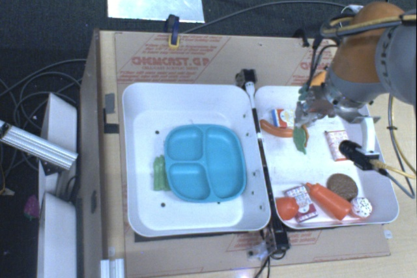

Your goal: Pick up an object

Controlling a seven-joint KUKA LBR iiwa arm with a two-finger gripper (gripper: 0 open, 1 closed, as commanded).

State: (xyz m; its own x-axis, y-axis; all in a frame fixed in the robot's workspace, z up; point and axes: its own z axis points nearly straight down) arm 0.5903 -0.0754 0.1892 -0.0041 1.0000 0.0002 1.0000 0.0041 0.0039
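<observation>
My gripper (303, 119) hangs over the upper left part of the right bin (384, 195). A small green leaf-shaped piece (300, 139) sits right under its tip and touches it; I cannot tell whether it is gripped or lying on the bin floor. An orange curved piece (276, 130) lies just left of it, next to a small red, white and blue carton (283, 116).
The right bin also holds a pink patterned card (336, 142), a brown disc (342, 185), an orange bottle shape (329, 201), a red and white box (301, 198) and a white dotted ball (361, 207). In the left bin (140, 140) lie a blue divided plate (205, 161) and a green piece (159, 174).
</observation>
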